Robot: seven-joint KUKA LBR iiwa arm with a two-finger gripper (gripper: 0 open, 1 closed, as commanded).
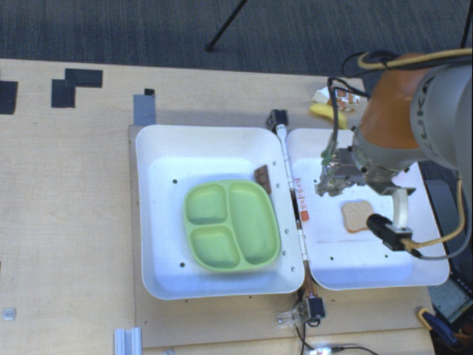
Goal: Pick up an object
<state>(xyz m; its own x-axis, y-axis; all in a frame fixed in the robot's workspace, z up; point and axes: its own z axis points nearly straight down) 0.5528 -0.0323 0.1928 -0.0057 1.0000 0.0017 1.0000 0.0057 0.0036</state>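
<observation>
A green divided plate is being borne by the left bin; a toast slice is lying in the right bin. The gripper is being held just beside it; its state cannot be told.

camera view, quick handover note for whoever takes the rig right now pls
Gripper: over the right bin, near its left side; finger state not readable, nothing seen held.
Things: slice of toast on the right bin floor, just right of the gripper. Green divided tray in the left bin, small brown piece at its top right edge.
Done: no pick yet.
Left: grasp and lift an object; the toast looks nearest.
</observation>
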